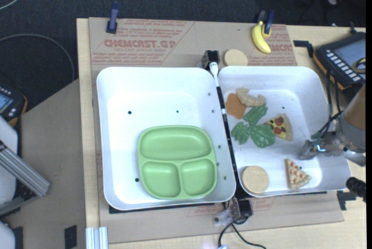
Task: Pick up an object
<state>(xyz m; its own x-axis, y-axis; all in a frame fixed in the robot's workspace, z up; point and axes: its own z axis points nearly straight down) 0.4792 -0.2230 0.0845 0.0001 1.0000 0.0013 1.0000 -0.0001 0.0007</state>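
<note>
The right bin holds several toy foods. A brown round piece and a tan knobbly piece lie at its upper left, with a green leafy piece below them. One pizza slice lies mid-bin and a second pizza slice sits near the front right. A round tan cracker rests at the front. My gripper reaches in from the right, low over the bin floor, just above the second pizza slice and right of the first. Nothing shows in its grasp.
The left bin carries a green divided plate. Behind the bins, on the cardboard, lie a toy banana and a tan disc. A blue clamp sits at the back left, and a tablet-like device stands at the right.
</note>
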